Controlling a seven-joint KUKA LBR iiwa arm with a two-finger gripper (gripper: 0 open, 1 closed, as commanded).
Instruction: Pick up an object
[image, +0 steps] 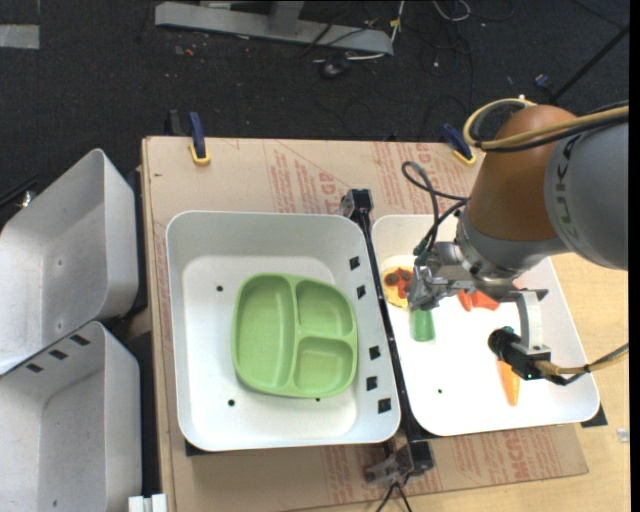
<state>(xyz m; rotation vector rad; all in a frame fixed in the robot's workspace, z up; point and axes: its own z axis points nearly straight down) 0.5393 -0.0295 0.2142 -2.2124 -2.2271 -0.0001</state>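
Two shallow white plastic bins, left (190, 300) and right (560, 400), side by side on a brown cardboard-covered bench (290, 165). Blue clamps (198, 135) at its far edge. Black cables (440, 30) on dark floor.

Brown bench (270, 165), two white bins side by side, left bin (195, 330), right bin (470, 400)

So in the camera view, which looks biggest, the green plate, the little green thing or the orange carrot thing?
1. Green plate, much the biggest.
2 and 3. Little green thing and orange carrot thing look about alike; I won't rank them.
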